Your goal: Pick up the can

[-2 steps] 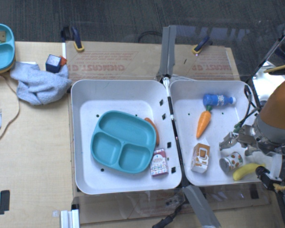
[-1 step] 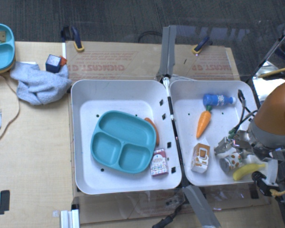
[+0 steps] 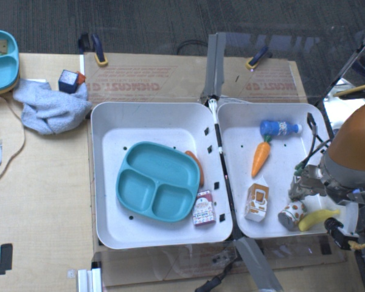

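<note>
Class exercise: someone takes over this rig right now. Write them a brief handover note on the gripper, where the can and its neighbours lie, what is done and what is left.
Gripper: low over the right bin's near right corner, just above the can; finger state unclear from here.
Can: lying on its side on the bin floor, touching the banana to its right. Juice carton to its left, carrot and blue bottle further back.
Done: arm brought over the can.
Left: grasp and lift; the can is not yet raised.

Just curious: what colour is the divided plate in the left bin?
Teal blue; the divided plate shows clearly in the camera view.
</note>
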You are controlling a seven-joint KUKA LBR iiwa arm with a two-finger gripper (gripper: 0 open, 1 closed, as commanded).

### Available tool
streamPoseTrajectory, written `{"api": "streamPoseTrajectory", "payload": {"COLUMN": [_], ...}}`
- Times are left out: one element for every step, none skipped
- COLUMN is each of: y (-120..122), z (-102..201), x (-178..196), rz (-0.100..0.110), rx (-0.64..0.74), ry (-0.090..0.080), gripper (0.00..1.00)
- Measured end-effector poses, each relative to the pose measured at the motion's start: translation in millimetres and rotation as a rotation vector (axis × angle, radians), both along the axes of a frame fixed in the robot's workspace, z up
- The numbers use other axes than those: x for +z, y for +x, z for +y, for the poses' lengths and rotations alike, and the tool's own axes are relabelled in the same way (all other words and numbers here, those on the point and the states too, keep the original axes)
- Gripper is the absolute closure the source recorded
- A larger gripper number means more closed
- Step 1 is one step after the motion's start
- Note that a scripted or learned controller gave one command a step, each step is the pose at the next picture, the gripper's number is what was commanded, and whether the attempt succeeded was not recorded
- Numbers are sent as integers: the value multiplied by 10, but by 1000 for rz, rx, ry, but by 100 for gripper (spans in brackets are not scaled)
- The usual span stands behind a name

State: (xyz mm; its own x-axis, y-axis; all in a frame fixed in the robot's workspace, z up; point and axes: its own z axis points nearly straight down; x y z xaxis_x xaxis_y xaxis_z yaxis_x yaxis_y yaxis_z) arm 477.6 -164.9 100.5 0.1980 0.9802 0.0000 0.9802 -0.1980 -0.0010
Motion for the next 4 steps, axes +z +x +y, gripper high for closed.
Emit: {"api": "streamPoseTrajectory", "payload": {"y": [0, -5, 0, -1], "z": [0, -14, -199, 285], "x": [0, -90, -86, -92], "rz": [0, 1, -1, 0], "rx": [0, 261, 549, 607], "ry": [0, 1, 0, 1], "gripper": [0, 0, 0, 0]}}
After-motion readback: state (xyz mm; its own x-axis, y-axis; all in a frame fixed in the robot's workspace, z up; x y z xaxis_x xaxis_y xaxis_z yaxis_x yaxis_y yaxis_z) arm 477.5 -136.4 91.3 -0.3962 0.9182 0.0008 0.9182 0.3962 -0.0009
